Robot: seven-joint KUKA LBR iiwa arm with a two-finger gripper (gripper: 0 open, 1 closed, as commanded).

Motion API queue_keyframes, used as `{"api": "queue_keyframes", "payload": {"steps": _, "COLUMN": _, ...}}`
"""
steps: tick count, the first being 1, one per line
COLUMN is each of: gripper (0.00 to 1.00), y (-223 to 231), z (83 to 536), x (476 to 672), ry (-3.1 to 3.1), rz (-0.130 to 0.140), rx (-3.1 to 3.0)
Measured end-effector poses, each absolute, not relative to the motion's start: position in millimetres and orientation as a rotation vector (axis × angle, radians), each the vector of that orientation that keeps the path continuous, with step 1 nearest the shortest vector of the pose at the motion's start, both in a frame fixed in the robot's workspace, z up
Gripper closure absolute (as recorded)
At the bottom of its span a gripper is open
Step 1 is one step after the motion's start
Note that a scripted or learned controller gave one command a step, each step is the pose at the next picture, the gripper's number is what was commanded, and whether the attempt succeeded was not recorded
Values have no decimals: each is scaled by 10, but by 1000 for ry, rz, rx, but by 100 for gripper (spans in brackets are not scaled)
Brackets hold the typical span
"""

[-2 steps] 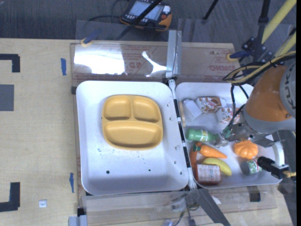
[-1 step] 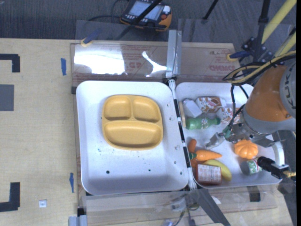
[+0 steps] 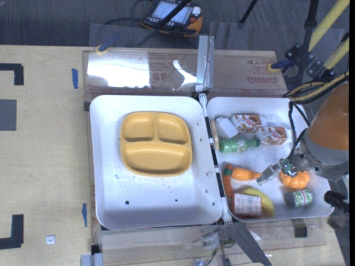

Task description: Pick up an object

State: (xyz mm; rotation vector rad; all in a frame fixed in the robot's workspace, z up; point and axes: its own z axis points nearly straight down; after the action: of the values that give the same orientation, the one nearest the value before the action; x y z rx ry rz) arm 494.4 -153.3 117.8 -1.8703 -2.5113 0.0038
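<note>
gripper [image 3: 279, 169] hovering low in right bin [image 3: 252, 107] | fingers: cannot tell | small orange pumpkin [image 3: 295, 179] sitting just beside gripper

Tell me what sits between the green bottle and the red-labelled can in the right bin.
In the camera view, a toy carrot lies between the green bottle above it and the red-labelled can below, near the right bin's left side.

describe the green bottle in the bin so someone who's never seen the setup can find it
Go to the right white bin, the one crowded with toy food. The green bottle lies on its side in the upper left part, just below a white packet and above the carrot. It is the only long all-green item with a label band.
</note>
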Motion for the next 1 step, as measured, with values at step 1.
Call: {"api": "queue_keyframes", "payload": {"steps": 1, "gripper": 0, "y": -1038, "z": 856, "x": 4806, "ry": -2510, "rz": -1, "rx": -1894}}
